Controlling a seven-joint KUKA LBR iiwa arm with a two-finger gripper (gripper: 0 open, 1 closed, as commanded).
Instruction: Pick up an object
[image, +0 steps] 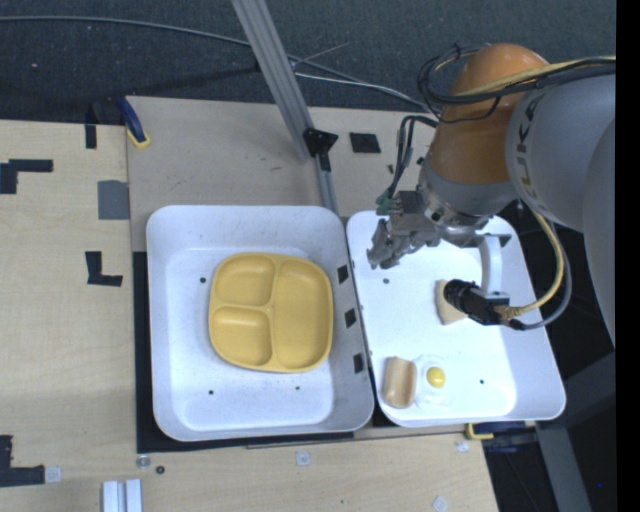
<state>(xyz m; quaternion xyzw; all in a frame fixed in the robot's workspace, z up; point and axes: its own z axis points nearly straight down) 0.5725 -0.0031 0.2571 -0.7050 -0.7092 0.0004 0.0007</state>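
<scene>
Camera view: the arm's dark two-finger gripper (385, 250) hangs over the far left part of the right shallow white bin (520, 395), with nothing between its fingers; whether they are open or closed cannot be told. Toward the near edge of that bin, well apart from the gripper, lies a small tan bread-like roll (399, 381), its long axis running near to far. Just beside it on the right sits a white fried-egg toy with a yellow yolk (433, 379). The left white bin (170, 300) holds a yellow three-compartment plastic plate (271, 311).
</scene>
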